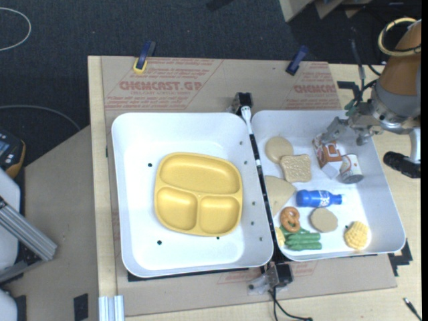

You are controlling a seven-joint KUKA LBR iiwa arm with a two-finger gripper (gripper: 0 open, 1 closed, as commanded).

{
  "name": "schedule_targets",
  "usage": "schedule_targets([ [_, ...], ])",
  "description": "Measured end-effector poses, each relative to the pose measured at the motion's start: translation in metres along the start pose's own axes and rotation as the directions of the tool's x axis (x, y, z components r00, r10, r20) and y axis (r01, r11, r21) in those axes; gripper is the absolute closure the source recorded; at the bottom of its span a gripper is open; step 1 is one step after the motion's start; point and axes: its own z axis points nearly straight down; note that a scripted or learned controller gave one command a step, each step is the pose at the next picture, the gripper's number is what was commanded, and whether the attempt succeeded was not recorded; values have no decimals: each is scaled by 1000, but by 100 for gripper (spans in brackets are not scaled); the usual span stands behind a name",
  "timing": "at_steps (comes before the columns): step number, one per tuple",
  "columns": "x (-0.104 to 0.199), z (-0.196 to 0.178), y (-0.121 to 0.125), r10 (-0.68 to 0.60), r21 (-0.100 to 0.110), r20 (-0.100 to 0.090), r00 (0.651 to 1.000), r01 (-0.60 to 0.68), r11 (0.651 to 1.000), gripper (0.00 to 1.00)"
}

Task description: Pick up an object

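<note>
The arm is seen reaching in from the right, its orange band above the wrist, bent down over the far right corner of the right bin. The hand is lowered into that bin, its metal fingers pointed toward the left — whether they are spread or closed cannot be told, and nothing can be made out between them. Just below the hand, touching or nearly so, an orange-and-white can is lying, with a grey cylinder beside it. Further toward the near side, a blue bottle, a pretzel and a yellow corn piece are set well apart from the hand. A yellow divided tray is held in the left bin.
</note>
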Motion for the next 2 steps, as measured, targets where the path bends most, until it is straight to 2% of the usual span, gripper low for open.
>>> schedule_targets([
  [1, 4, 40, 2, -4, -4, -6, 1000, 4, 1000, 0],
  [2, 4, 27, 3, -4, -9, -3, 1000, 4, 1000, 100],
])
